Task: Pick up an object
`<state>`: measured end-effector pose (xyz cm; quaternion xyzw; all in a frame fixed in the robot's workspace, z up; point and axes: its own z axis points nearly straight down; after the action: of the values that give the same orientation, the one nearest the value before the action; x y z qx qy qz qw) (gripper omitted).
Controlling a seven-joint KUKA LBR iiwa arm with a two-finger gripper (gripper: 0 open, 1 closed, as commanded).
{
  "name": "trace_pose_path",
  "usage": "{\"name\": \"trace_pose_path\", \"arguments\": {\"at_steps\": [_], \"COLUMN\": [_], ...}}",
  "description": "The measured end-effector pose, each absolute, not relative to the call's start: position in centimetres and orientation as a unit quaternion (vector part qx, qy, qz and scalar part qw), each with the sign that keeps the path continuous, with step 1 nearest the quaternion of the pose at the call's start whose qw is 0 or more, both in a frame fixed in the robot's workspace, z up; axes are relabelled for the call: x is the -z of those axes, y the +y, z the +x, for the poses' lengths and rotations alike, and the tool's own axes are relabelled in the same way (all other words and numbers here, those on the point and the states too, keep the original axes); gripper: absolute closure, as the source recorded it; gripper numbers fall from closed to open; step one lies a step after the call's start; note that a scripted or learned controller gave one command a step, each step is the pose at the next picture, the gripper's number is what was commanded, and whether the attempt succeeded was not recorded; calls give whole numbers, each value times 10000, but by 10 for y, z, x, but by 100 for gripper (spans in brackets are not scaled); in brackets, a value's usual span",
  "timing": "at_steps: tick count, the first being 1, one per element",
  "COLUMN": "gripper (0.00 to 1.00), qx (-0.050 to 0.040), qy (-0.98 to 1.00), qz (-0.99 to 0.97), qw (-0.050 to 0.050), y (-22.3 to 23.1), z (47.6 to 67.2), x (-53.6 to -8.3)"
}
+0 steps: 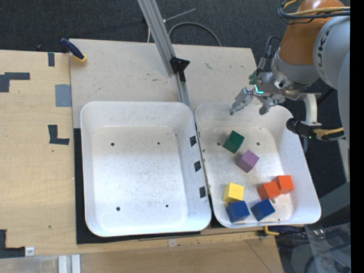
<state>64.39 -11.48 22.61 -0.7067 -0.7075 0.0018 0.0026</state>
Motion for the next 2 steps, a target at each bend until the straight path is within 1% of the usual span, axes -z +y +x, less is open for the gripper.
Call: {"name": "trace_pose_path", "arguments": {"at_steps": [1,2], "gripper": [0,0], "qx": [-6,-28], "qy": [-7080,-7076], "qz": [-7062,-7066], "qw": [6,29], "y": [-115,-113], "z": [645,640], "x": [-229,-165]}}
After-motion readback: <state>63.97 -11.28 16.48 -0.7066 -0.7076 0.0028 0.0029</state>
